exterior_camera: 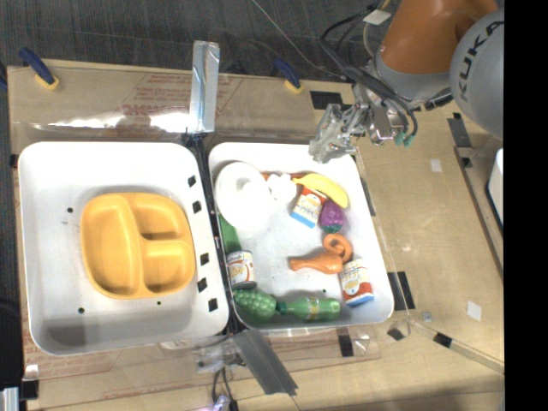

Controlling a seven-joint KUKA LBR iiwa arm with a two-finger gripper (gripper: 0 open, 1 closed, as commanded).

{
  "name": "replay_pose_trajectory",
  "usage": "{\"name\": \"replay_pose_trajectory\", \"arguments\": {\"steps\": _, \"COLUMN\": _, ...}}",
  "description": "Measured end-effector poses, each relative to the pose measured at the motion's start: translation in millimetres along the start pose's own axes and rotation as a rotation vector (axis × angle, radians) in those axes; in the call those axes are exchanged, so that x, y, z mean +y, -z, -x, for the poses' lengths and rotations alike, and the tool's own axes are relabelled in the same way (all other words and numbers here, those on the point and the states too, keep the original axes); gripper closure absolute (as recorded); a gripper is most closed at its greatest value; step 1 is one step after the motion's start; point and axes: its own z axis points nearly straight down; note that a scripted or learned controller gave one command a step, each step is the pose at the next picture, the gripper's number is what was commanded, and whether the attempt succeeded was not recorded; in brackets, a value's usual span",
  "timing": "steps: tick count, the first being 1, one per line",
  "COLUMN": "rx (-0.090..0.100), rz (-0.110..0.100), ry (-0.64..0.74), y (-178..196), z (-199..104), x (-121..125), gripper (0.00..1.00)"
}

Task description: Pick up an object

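Upper right of the frame, the gripper (332, 141) hangs over the right bin's (377, 255) top rim, fingers parted and bare; nothing is picked yet. Banana (325, 188), cans and other toys lie lower in that bin, so descent and grasp remain

A cardboard-covered bench (428, 221) is seen, on which 2 shallow white bins, the left bin (34, 229) and right bin (377, 255), are set touching side by side.
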Motion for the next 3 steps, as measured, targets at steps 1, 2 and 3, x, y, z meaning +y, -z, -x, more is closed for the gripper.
{"name": "replay_pose_trajectory", "arguments": {"steps": 1, "rx": -0.003, "rz": -0.003, "ry": 0.009, "y": -2.6, "z": -2.0, "x": -34.8, "gripper": 1.0}}
{"name": "replay_pose_trajectory", "arguments": {"steps": 2, "rx": 0.0, "rz": 0.0, "ry": 0.102, "y": -48.0, "z": -61.1, "x": -29.6, "gripper": 1.0}}
{"name": "replay_pose_trajectory", "arguments": {"steps": 3, "rx": -0.003, "rz": 0.0, "ry": 0.093, "y": -38.7, "z": -0.6, "x": -15.8, "gripper": 1.0}}
